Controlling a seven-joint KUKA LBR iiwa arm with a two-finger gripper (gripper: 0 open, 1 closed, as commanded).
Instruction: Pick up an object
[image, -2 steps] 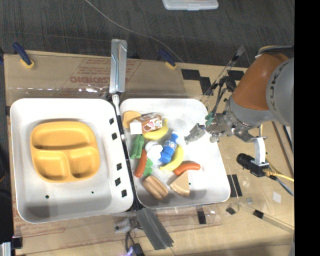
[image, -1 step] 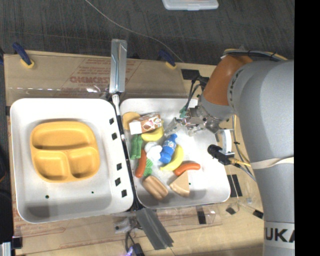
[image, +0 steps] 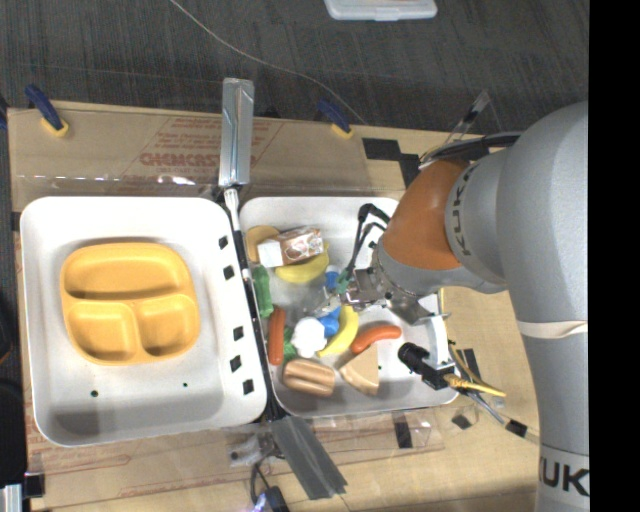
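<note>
Grey robot arm (image: 545, 260) fills the right side of the frame, nearest the camera, with its orange band (image: 425, 220) just above the wrist. It reaches leftward and down into the right bin (image: 300, 405), a shallow white tray at the lower centre. Its gripper (image: 350, 288) sits low over the middle of that bin, among the toy food; whether it is released or clenched cannot be told, as the wrist hides it.

Below the gripper lies a banana (image: 343, 332), touching a red sausage (image: 375, 336) on its right. A bread wedge (image: 361, 376) and a hot dog bun (image: 308, 375) rest at the bin's lower edge. A carrot (image: 276, 337) and a green vegetable (image: 263, 290) lie along the left wall. A brown wrapped snack (image: 300, 245) sits at the upper part of the bin.

Left of centre, the left bin (image: 50, 410) holds a yellow divided tray (image: 128, 300). Brown cardboard (image: 180, 140) lines the bench at the upper left.
</note>
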